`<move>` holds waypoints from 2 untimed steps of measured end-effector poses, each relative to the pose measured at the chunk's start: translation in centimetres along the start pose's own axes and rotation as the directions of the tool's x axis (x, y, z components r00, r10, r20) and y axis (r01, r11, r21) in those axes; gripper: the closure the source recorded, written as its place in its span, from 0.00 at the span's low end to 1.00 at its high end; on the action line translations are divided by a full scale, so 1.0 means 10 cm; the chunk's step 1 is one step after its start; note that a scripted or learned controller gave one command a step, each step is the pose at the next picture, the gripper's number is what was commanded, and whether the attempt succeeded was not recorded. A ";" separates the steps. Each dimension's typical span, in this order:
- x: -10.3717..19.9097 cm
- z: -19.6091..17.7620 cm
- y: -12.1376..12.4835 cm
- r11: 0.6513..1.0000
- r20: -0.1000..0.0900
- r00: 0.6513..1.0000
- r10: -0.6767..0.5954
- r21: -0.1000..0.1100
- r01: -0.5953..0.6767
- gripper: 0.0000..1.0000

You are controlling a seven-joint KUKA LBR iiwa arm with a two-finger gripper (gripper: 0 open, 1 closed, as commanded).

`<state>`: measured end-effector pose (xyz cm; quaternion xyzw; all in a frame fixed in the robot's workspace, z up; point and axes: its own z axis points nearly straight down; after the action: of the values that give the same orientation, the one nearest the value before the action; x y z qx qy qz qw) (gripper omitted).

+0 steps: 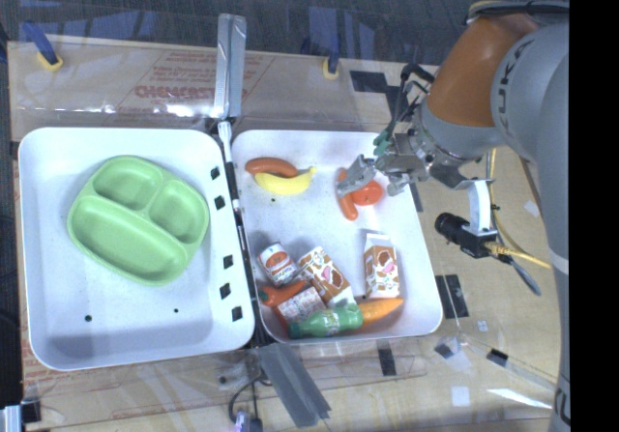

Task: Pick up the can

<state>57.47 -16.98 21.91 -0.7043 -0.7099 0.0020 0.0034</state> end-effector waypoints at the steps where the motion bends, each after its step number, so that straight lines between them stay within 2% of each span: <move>1: 0.46 1.29 0.63 0.994 0.002 0.994 -0.111 -0.003 0.111 0.00; 2: 0.74 1.30 0.42 0.999 0.001 0.999 -0.054 0.001 0.054 0.00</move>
<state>61.55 -9.50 8.90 -0.6849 -0.7286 0.0026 0.0034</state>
